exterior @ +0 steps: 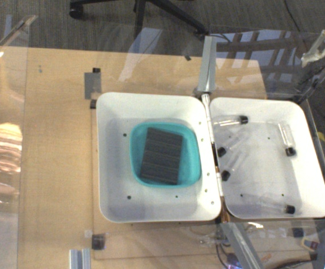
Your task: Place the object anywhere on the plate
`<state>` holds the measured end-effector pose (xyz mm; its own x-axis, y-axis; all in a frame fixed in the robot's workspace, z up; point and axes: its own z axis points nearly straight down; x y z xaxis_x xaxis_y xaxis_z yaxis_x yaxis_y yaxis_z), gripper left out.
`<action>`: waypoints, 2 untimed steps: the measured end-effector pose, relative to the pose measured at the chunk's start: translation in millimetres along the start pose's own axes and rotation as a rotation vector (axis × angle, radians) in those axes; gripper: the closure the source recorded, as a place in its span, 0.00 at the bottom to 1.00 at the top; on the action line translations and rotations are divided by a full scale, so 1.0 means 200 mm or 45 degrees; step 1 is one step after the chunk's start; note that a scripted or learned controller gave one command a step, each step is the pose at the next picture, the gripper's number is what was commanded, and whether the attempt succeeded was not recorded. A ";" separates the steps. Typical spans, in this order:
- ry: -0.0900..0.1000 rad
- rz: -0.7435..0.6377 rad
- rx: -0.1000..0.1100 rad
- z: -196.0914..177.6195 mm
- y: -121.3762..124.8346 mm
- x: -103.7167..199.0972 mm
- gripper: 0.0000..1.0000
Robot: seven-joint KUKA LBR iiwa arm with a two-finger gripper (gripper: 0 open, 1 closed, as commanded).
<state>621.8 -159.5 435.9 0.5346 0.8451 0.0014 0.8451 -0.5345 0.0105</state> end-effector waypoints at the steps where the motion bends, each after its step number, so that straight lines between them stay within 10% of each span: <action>1: 0.000 0.173 0.001 0.00 -0.03 -0.16 0.00; 2: 0.000 0.332 0.001 0.00 0.02 -0.21 0.00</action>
<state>602.6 -196.9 436.6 0.7342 0.6789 0.0042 0.6788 -0.7342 0.0090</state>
